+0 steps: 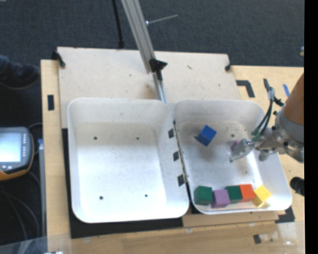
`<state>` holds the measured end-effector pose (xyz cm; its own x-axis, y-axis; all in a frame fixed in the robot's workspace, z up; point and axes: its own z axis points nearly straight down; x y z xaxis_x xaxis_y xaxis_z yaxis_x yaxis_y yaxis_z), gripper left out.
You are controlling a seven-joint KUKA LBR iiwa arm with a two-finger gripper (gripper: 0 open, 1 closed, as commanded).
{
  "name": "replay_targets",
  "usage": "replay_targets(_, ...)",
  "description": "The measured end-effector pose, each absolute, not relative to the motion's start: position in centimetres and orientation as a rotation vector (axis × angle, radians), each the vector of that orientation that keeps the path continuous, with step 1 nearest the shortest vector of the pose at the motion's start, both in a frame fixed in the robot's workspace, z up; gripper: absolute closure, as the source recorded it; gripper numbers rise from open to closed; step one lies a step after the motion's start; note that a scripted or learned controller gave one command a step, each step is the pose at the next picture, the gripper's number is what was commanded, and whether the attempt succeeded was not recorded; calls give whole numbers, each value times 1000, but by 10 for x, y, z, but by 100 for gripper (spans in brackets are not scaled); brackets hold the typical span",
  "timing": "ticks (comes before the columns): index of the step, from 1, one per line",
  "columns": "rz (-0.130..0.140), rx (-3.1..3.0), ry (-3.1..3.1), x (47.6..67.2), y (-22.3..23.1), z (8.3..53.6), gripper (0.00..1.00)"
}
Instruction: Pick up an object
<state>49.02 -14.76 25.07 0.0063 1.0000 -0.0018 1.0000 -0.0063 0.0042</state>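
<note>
The arm comes in from the right over the right bin [222, 109], and its gripper [239, 149] hangs low near the bin's right wall. A blue cube [205, 135] lies tilted on the bin floor, to the left of the gripper and apart from it. Along the front wall sits a row of blocks: a dark green one [203, 194], a purple one [221, 197], another green one [234, 193], an orange one [247, 192] and a yellow one [262, 194]. The gripper's tip looks greyish-purple and blurred, so I cannot make out whether anything is in it.
The left bin [74, 142] stands beside the right one, sharing a middle wall. A slanted aluminium post [140, 30] rises from the back of the bench. Cables [267, 97] hang off the wrist at the right. A small screen [8, 147] sits off the bench at left.
</note>
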Motion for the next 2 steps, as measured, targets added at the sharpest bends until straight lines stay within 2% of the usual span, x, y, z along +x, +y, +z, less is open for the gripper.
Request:
replay_targets(1,3,2227,2209,490,-148,251,0)
replay_targets(2,-1,2218,2227,490,-117,220,0)
